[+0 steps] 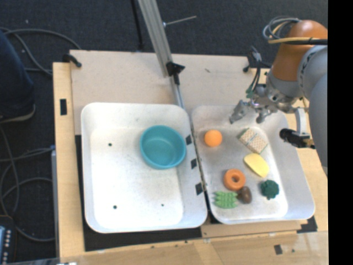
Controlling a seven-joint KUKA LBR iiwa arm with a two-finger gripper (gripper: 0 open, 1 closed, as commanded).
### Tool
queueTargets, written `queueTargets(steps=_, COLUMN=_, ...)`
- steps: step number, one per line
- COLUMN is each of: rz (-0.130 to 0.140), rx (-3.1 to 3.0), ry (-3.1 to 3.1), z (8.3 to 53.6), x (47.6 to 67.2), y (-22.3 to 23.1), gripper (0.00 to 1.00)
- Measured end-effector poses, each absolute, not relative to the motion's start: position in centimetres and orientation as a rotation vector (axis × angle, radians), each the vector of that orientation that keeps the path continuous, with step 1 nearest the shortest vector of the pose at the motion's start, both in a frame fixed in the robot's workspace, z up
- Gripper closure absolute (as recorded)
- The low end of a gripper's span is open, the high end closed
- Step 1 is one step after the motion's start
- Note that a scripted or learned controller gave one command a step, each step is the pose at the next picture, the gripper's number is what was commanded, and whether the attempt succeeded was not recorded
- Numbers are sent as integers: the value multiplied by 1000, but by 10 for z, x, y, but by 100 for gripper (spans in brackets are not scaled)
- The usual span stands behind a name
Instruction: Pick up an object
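My gripper (251, 112) hangs open over the far edge of the right bin (295, 175), with nothing between its fingers. Just below it lies a beige speckled block (253, 139). An orange ball (213, 138) rests to the gripper's lower left. Further toward the front lie a yellow wedge (257, 164), an orange ring (235, 179), a brown lump (244, 194), a green leafy piece (225, 199) and a dark green broccoli (269, 189).
A teal bowl (162, 146) sits in the left bin (110, 203) near its right wall. A slanted metal pole (157, 32) rises from the divide between the bins at the back. Cables trail on the dark floor to the left.
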State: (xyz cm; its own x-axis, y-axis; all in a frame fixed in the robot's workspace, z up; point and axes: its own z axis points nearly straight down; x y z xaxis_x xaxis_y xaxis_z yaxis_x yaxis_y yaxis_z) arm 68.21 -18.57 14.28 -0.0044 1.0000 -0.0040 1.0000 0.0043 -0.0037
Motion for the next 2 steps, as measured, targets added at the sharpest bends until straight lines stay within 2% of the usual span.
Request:
queueTargets(steps=1, rz=-8, rx=2215, ry=2227, z=99, x=681, y=-188, gripper=0)
queueTargets(steps=2, rz=-7, rx=2204, ry=2225, z=114, x=683, y=-189, gripper=100)
